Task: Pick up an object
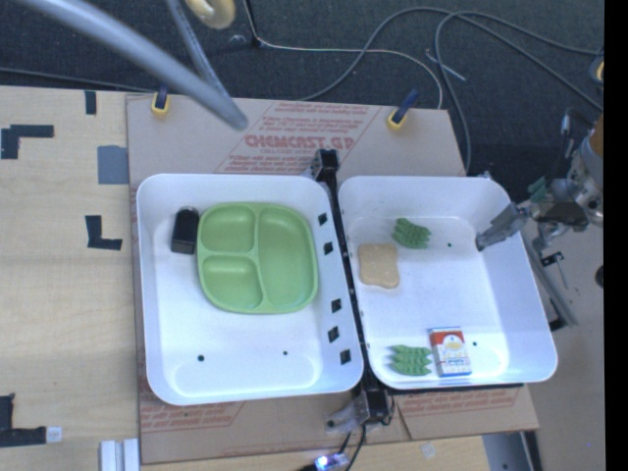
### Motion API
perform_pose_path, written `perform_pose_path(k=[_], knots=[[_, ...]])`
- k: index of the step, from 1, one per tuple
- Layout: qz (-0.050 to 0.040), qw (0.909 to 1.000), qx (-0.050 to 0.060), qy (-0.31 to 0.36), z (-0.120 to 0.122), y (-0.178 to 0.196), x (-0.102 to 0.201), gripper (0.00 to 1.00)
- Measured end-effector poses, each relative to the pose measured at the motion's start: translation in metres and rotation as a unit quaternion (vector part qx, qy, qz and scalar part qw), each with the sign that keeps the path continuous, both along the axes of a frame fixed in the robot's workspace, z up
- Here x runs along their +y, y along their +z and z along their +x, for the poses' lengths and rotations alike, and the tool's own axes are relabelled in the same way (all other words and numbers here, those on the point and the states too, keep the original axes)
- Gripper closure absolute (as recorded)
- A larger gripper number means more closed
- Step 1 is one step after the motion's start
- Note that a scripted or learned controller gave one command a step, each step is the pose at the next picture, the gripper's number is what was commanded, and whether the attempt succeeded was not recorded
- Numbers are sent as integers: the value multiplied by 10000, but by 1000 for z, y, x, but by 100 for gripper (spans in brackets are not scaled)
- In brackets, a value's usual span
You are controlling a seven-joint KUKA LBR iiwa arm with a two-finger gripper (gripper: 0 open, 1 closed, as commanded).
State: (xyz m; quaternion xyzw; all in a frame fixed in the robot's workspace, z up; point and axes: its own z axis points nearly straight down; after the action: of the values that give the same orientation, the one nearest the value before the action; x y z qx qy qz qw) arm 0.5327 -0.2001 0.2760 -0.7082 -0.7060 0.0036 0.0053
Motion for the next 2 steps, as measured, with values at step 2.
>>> perform_pose_path(k=[2], knots=[[-4, 10000, -25, 20, 0, -58, 4, 0]])
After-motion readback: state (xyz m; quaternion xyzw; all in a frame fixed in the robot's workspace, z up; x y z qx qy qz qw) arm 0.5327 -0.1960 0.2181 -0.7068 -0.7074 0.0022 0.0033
